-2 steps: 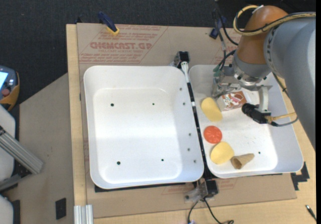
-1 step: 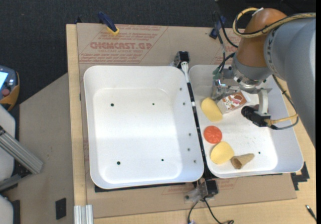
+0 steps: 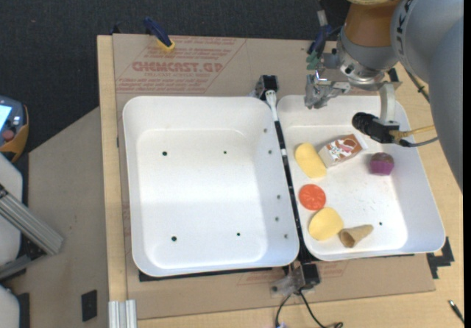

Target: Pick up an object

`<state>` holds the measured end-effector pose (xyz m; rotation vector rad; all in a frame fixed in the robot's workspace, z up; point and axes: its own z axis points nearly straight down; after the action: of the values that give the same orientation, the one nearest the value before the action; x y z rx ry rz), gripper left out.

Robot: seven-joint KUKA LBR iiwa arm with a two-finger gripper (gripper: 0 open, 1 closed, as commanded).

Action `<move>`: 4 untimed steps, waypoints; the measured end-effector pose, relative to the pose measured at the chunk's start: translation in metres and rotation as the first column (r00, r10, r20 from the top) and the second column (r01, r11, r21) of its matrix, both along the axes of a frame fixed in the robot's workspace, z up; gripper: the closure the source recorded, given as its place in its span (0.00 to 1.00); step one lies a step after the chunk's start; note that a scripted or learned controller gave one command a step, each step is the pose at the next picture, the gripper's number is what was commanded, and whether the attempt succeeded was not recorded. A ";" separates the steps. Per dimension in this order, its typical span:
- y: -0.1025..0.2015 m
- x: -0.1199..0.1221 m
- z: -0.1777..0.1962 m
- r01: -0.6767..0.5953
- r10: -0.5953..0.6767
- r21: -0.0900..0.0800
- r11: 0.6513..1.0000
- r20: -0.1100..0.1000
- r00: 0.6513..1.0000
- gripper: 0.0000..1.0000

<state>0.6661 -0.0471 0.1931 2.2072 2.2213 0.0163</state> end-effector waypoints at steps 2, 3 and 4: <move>0.124 0.000 0.046 0.000 0.000 0.001 1.000 -0.020 1.000 1.00; 0.194 0.001 0.177 -0.002 0.002 0.006 1.000 0.003 1.000 1.00; 0.218 0.000 0.354 0.002 -0.002 0.005 1.000 0.008 1.000 1.00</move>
<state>0.6658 0.1708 0.5473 2.2083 2.2171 0.0308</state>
